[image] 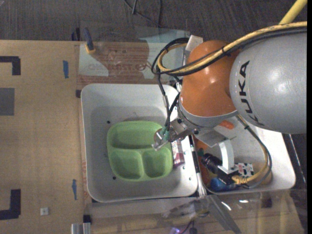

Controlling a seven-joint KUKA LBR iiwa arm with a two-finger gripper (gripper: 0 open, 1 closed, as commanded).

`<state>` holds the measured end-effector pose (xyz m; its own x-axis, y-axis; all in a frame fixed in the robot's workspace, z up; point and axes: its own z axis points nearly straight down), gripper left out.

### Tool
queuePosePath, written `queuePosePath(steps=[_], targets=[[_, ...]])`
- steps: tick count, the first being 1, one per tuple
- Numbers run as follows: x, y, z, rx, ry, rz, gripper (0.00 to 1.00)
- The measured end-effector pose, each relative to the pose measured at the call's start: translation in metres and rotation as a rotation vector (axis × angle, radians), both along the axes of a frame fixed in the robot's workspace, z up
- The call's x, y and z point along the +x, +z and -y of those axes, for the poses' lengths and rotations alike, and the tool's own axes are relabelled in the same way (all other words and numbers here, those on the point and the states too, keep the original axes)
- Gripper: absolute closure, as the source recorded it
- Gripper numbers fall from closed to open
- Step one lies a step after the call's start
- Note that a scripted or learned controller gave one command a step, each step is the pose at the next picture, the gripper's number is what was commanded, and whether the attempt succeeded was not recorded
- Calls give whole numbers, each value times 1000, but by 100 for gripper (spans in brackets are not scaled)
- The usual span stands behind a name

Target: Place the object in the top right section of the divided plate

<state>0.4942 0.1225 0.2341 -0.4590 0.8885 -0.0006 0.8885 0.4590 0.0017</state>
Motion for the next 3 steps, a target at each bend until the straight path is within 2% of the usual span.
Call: queuePosePath(steps=[1,2,3], targets=[[12,23,-6,0,-46,1,100],[-10,75,23,-1,-74,0,100],[-15,-37,-5,-1,-49,-4,100]])
